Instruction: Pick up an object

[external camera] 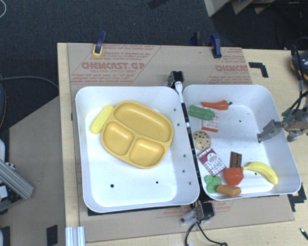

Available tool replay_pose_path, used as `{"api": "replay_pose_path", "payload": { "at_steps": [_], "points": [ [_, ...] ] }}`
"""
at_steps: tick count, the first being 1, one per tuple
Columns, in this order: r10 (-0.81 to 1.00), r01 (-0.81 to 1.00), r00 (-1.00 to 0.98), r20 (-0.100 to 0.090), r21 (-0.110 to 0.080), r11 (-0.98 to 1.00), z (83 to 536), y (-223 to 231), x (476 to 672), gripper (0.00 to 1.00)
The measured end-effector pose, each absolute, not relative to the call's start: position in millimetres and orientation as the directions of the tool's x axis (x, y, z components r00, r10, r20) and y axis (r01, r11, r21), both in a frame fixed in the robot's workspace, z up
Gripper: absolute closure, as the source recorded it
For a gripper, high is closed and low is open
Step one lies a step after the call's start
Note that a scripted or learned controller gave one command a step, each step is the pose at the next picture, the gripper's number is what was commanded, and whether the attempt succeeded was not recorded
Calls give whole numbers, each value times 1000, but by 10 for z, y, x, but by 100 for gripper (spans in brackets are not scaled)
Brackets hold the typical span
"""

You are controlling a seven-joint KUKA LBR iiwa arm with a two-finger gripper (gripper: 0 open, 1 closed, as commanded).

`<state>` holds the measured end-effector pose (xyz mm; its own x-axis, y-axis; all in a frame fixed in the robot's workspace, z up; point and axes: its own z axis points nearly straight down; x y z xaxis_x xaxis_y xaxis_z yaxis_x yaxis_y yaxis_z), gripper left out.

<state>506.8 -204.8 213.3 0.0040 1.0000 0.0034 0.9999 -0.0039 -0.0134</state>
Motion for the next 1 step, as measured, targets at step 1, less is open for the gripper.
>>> {"api": "replay_pose_path", "payload": {
  "at_steps": [1],
  "points": [
    [1000,1000,0,0,0,0,2205,-2044,5099,0]
  ]
}}
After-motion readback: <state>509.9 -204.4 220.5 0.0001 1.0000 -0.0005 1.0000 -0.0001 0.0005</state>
